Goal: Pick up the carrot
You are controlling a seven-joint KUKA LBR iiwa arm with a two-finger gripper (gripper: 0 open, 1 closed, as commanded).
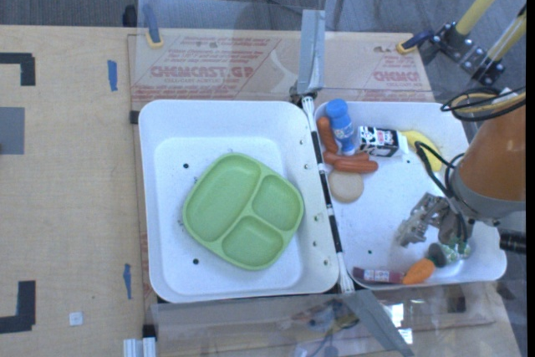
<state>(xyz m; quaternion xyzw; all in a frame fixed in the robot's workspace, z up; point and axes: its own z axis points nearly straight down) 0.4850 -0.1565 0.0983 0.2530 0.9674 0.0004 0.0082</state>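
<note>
The gripper (426, 226) is seen low over the right bin (376, 251), hanging from the grey wrist with the orange band (501, 159) above it. Whether it is open or closed cannot be told, since the metal parts blur together against the white floor, and nothing can be seen held in it. Just beside it, toward the near right corner of that bin, the carrot (420, 272) lies flat, its leafy green end (443, 253) pointing up toward the gripper. It may be touching the mechanism there, though this cannot be settled.

The carrot is judged to be a light toy, stiff and smooth (probably plastic), so it is likely to slip or roll if pinched near its tapered tip. A hold across the thicker orange middle would be safest. A dark tube (374, 274) lies close against the same near wall, which leaves little room on that side.

Farther off, at the bin's far left, a blue bottle (338, 123), a sausage (354, 165), a round beige disc (346, 186) and a small black carton (378, 140) are clustered. A green divided plate (244, 211) rests in the left bin (163, 130). The arm's upper part is cut off at the edge.
</note>
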